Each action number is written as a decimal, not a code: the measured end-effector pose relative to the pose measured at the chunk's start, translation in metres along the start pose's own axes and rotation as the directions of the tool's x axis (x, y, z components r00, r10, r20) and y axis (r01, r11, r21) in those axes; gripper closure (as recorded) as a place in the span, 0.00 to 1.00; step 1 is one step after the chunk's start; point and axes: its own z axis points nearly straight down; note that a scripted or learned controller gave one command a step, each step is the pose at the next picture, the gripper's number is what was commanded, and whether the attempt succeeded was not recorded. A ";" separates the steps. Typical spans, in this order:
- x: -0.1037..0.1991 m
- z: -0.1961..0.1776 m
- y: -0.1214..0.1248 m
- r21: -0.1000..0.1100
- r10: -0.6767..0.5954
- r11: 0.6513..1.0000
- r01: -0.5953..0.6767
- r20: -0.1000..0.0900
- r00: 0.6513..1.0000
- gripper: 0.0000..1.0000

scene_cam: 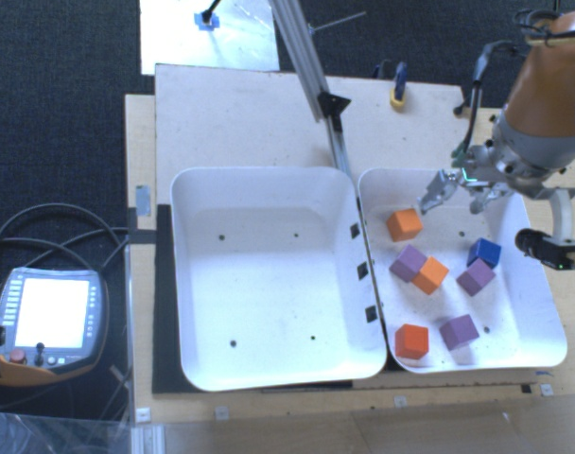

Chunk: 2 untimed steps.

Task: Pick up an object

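Nearest to the camera, at the lower edge of the right bin point(543, 348), stand one orange cube point(412, 340) and one purple cube point(459, 330), a little apart from each other. In this bin I count seven cubes: three orange, three purple and one blue. A second orange cube point(431, 274) touches a second purple cube point(409, 263) near the middle of the bin. A third purple cube point(476, 277) lies to their right, just below the blue cube point(484, 252), and these two seem to touch at a corner. The third orange cube point(404, 224) lies alone in the upper left part of the bin.

The left bin point(188, 197) stands beside the right one, their rims meeting in the middle.

The gripper point(467, 193) hangs over the upper part of the right bin, and the grey arm point(552, 93) reaches in from the right. Its two fingers stand apart and nothing is between them. One finger point(437, 195) points toward the lone orange cube, which lies near it, lower and to the left. The blue cube lies below the gripper, a bit further away.
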 end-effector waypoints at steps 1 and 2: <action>0.000 -0.002 0.001 -0.004 0.001 1.000 -0.001 0.001 1.000 0.00; -0.004 0.040 0.000 0.000 0.003 1.000 -0.003 0.001 1.000 0.00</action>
